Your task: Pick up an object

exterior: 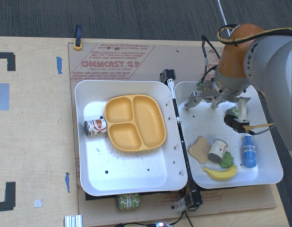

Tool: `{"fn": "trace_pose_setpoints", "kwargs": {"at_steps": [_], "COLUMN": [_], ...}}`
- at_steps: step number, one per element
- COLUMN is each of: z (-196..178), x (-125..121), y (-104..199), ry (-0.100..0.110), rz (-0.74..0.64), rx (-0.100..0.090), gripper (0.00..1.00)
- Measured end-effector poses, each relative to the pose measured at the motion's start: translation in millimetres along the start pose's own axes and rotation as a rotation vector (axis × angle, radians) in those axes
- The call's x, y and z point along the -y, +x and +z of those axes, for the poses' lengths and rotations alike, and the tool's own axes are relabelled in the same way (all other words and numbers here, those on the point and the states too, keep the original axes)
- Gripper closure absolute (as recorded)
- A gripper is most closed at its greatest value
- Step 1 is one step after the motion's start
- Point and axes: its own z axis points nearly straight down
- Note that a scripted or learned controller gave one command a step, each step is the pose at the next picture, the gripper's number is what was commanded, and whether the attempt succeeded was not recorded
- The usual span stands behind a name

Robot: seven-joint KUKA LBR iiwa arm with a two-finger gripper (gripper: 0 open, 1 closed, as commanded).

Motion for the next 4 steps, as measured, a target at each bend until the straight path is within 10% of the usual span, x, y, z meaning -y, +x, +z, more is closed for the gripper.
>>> {"fn": "trace_pose_setpoints", "kwargs": {"at_steps": [3, 4], "z": [-1, -12], "x": [144, 142], "y": [1, 1], "ry": [-0.008, -0.014], "rz": [0.001, 0.002], "rx": [0.001, 0.002], "gripper": [0.0, 1.0]}}
